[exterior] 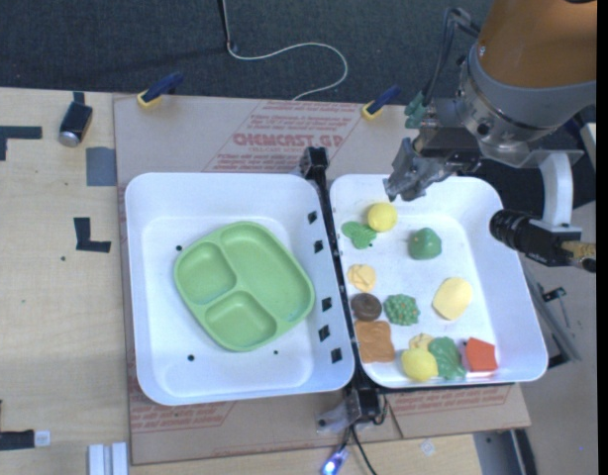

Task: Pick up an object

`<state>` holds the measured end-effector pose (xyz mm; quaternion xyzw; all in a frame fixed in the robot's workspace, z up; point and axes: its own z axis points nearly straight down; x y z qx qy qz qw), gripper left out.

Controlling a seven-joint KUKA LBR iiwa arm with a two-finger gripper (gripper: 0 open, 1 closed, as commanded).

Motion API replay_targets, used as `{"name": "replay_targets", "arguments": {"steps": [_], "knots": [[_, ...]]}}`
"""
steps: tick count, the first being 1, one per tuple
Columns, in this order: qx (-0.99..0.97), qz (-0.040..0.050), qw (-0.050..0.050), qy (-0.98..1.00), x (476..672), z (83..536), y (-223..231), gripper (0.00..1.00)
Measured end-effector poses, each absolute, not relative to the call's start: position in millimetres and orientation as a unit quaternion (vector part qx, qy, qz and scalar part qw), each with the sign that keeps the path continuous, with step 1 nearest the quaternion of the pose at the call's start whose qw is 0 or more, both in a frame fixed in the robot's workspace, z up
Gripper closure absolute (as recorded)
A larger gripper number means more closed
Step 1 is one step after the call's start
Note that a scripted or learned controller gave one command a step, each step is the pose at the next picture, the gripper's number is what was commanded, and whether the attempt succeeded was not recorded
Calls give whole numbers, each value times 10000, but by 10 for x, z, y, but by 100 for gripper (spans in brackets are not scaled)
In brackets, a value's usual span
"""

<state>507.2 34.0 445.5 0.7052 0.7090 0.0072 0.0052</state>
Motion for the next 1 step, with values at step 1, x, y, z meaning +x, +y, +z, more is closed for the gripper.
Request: {"name": "replay_targets", "arguments": {"steps": [1], "knots": [[7047,-29,-26,7095,4819,3833,919,100]]}}
